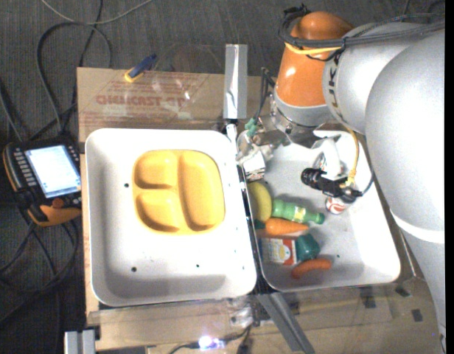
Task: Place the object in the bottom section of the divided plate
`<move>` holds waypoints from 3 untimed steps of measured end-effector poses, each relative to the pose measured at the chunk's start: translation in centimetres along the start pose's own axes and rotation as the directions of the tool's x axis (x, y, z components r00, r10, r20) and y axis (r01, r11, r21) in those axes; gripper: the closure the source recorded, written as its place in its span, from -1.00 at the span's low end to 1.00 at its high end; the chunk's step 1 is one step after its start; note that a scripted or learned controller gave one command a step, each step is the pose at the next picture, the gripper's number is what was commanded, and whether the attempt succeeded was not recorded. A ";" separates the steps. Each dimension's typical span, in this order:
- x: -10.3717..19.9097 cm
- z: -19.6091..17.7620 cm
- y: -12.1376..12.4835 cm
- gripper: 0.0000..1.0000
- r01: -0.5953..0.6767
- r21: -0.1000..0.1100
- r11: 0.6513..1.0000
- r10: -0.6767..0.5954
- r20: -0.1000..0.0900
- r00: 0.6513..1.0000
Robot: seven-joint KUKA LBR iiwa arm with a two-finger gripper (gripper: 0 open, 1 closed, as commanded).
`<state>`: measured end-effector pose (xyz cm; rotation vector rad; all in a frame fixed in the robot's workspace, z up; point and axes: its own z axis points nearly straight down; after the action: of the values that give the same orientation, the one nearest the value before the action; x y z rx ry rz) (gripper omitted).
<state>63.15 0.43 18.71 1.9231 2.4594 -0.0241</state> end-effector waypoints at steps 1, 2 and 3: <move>-0.4 -1.0 -0.1 1.00 -0.004 0.000 1.000 0.004 0.006 1.000; 3.4 -1.9 1.4 1.00 0.010 -0.022 1.000 -0.010 -0.016 1.000; 2.4 -1.0 0.9 -1.00 -0.002 -0.004 1.000 0.002 -0.007 1.000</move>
<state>63.39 3.01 19.60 1.9268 2.4600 -0.0124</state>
